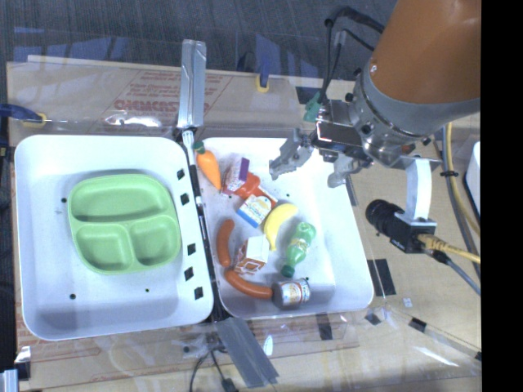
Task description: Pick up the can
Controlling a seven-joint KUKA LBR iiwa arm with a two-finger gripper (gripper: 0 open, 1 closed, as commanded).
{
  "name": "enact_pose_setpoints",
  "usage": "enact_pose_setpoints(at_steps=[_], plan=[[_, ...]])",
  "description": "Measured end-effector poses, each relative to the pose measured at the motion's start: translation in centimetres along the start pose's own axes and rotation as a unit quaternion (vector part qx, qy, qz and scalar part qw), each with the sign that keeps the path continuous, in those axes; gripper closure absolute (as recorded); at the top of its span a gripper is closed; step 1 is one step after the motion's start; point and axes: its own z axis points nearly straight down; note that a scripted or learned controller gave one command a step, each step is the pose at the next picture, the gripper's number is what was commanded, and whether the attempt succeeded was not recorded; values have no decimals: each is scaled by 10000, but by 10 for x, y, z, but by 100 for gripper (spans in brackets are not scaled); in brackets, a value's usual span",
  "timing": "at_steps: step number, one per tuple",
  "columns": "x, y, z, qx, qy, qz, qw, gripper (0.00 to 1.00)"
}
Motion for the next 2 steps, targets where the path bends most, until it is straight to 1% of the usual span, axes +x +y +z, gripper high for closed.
enact_pose_setpoints(at_steps=[1, 2], plan=[[60, -10, 0, 9, 2, -1338, 9910, 0], [34, -6, 0, 7, -5, -1029, 9947, 0]])
